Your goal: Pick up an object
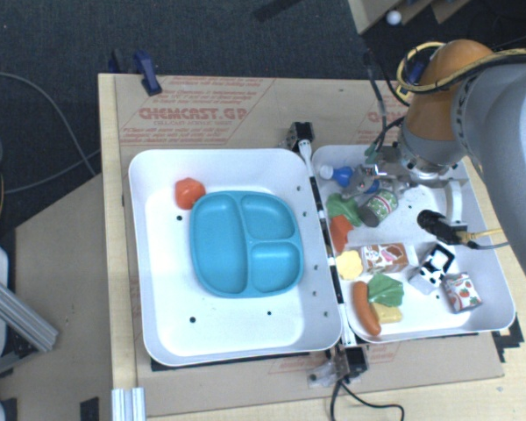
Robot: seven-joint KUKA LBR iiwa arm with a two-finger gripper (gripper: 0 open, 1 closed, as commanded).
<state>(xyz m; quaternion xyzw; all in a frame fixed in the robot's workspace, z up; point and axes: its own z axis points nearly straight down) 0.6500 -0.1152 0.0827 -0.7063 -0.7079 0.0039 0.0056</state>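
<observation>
You had the gripper (374,185) low in the right bin (491,310), at its upper left part, with a small can (379,207) lying just below and touching it. Whether the can sat between the fingers, or how they stood, could not be told. A green toy (341,207) lay just to the gripper's left, a red piece (340,231) below that, a blue cap (343,174) beside. You needed to centre on the can, close squarely, then lift straight up, clear of those neighbours. The blue divided tray (245,242) lay well away in the left bin (158,305).
</observation>
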